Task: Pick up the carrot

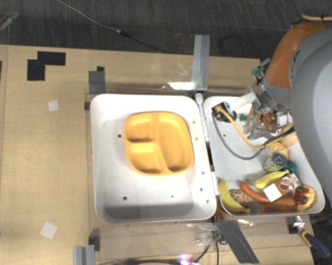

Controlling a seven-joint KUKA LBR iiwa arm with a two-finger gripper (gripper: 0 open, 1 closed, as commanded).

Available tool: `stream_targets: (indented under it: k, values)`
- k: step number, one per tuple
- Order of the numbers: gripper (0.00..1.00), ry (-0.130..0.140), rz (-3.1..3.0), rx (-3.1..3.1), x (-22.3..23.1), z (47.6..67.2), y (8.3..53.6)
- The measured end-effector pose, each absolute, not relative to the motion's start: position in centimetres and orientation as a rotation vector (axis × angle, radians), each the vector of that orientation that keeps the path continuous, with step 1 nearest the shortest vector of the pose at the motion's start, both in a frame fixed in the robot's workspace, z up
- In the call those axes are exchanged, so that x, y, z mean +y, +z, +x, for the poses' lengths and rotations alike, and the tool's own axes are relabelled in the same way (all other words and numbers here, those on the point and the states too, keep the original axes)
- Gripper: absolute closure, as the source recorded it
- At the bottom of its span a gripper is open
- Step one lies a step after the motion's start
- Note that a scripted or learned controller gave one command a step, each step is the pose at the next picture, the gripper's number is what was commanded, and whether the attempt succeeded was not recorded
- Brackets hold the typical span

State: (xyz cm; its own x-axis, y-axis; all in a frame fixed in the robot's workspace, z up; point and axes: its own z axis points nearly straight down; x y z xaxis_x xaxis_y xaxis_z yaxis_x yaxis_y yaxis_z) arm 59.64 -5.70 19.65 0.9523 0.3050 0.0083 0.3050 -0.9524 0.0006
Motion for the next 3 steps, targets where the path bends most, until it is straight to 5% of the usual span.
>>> stream_targets:
  k: [1,2,3]
  values:
    - [1.00,-0.013,-3.123,-0.348,-7.6,63.9,23.5]
    - [0.00,-0.011,-3.123,-0.347,-7.6,63.9,23.4]
    - [0.00,0.009,-3.119,-0.360,-10.5,62.4,9.4]
